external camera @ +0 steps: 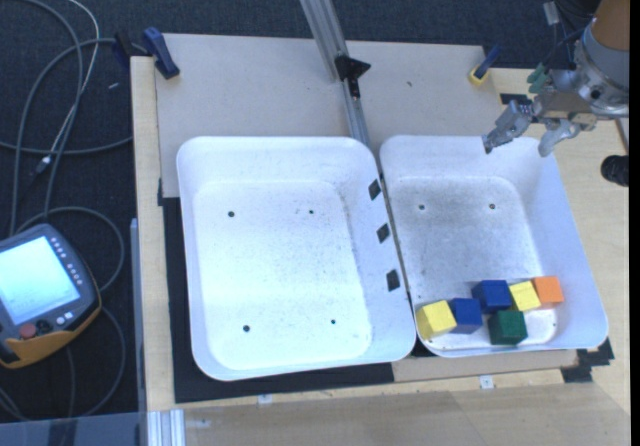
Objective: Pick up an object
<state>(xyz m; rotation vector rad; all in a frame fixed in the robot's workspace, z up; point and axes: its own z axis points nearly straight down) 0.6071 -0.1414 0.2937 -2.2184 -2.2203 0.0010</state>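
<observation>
Several small cubes lie clustered at the near end of the right bin (560,224): a yellow cube (436,318), a blue cube (465,313), a second blue cube (492,294), a green cube (507,326), a smaller yellow cube (524,295) and an orange cube (548,289). My gripper (524,141) hangs above the far right corner of that bin, well away from the cubes. Its two fingers (500,135) are spread apart, open, with nothing between them.
The left bin (200,169) sits beside the right one, with black clips (383,232) along their shared edge. A metal pole (318,9) rises from the bench's back middle. Blue clamps (160,51) hold the board's corners. A teach pendant (40,289) lies at the far left.
</observation>
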